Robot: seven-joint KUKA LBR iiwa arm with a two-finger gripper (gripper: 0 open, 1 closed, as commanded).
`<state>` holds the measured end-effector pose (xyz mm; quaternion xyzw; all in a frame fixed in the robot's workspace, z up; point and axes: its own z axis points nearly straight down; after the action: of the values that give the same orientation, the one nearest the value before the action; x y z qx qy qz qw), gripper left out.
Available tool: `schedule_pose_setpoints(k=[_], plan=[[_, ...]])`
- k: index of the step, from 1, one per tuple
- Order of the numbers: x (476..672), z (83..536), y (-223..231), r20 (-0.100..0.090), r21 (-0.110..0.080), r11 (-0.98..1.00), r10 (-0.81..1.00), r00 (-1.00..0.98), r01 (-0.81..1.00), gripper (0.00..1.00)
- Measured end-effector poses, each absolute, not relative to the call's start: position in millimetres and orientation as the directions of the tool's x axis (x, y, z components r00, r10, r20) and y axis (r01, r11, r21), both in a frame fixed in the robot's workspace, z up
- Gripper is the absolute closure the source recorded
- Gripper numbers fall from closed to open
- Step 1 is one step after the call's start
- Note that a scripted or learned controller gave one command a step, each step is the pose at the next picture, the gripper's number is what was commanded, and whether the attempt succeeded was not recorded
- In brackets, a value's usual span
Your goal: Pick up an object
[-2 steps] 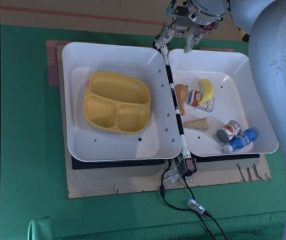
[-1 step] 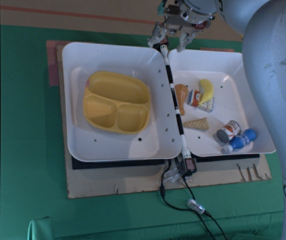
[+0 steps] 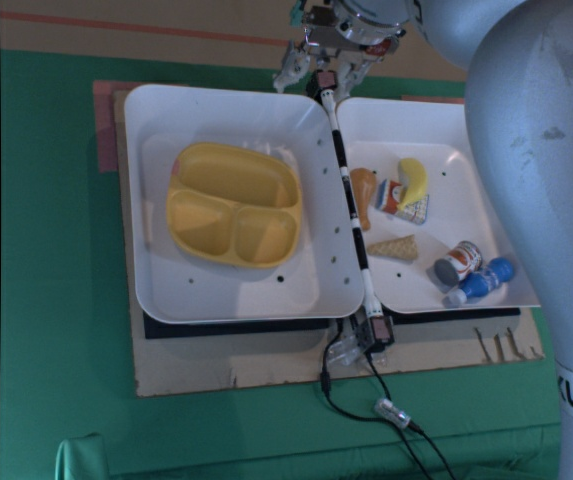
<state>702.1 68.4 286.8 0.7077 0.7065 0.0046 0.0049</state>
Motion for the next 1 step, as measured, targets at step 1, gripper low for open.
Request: schedule_pose_setpoints(k=[1], plan=[[702.0, 298.9, 140.4, 0.003, 0.014, -0.001, 1.0, 0.001, 1.0, 0.0]])
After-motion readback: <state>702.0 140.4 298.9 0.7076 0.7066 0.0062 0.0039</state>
